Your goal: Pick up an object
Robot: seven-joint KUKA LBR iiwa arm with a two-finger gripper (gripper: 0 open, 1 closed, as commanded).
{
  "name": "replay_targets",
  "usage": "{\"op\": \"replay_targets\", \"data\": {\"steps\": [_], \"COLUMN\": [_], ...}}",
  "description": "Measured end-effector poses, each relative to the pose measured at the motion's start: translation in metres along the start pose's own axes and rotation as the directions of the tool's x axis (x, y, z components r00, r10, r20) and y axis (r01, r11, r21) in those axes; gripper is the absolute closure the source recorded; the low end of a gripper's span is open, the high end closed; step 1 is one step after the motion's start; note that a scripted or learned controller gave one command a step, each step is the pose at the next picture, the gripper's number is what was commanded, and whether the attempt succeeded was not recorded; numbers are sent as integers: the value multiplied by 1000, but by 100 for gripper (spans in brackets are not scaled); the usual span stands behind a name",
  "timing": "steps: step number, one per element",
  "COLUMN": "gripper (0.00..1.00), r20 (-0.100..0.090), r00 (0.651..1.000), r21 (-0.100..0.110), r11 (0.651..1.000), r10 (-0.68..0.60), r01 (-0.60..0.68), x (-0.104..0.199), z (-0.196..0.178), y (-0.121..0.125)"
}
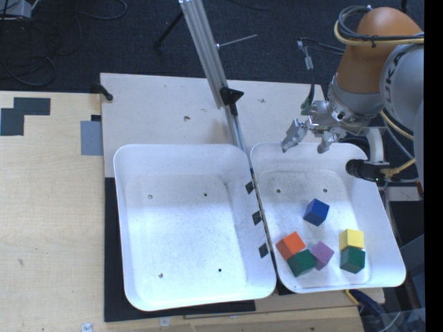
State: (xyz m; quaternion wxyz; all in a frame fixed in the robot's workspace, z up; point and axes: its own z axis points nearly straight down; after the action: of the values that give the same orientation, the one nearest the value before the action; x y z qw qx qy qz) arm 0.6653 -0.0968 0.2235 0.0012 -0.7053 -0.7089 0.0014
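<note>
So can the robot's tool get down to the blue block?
Probably yes. The tool hangs open above the far edge of the right bin, and the blue block sits apart from the other blocks with nothing on top of it.

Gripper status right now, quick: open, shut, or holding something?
Gripper: open, holding nothing, above the far rim of the right bin.

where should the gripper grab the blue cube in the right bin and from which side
Come straight down and pinch two opposite side faces of the blue cube. It sits alone in the right bin, apart from the other blocks, so all sides look free. The gripper hangs open above the bin's far edge.
</note>
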Motion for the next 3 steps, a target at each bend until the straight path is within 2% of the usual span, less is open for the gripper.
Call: {"op": "replay_targets", "data": {"steps": [1,2,3], "gripper": [0,0,0], "r20": [-2,0,-1], "r00": [1000,1000,1000], "r21": [2,-3,-2], "r11": [1000,1000,1000], "r10": [9,5,7], "r01": [-9,-5,-7], "x": [-67,-64,-33], "z": [137,133,132], "y": [-29,-20,-99]}}
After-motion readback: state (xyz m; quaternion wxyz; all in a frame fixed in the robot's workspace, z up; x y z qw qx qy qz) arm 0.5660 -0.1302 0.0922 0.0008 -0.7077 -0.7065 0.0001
